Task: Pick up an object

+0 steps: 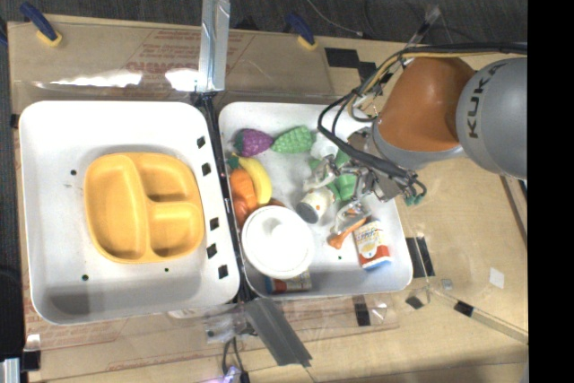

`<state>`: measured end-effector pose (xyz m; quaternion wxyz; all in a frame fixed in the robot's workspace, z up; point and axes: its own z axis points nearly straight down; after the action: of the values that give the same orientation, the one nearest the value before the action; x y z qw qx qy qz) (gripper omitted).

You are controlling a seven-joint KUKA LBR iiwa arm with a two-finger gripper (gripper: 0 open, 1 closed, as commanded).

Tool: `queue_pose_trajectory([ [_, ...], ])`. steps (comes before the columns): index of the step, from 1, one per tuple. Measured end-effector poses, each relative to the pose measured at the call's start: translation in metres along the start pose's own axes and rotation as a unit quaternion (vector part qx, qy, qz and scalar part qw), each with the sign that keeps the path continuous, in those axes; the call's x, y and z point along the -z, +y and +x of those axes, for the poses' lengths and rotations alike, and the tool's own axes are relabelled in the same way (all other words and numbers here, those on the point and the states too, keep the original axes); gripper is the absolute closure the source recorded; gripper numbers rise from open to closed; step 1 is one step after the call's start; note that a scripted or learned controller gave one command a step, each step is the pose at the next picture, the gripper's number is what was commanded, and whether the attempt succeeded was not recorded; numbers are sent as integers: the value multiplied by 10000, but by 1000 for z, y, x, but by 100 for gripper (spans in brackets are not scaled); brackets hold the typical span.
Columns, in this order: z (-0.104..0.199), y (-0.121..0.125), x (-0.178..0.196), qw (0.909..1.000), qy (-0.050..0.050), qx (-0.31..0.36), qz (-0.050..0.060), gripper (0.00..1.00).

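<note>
Bright, even light; slightly soft focus

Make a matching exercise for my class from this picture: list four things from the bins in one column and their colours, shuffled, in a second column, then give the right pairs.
Things
1. divided tray
2. grapes
3. banana
4. round bowl

Colours
A. white
B. purple
C. yellow, in the right bin
D. yellow-orange, in the left bin

Right pairs: 1-D, 2-B, 3-C, 4-A
</note>
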<state>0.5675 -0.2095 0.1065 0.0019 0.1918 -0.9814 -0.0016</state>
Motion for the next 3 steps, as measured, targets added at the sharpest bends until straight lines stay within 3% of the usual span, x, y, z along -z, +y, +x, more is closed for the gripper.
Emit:
queue_pose_trajectory([
  [1, 1, 41, -18, 9992, 12, 401, -16, 0],
  [2, 0, 43, -11, 9991, 26, 420, -30, 100],
  [3, -16, 26, 168, 9999, -30, -133, 35, 100],
])
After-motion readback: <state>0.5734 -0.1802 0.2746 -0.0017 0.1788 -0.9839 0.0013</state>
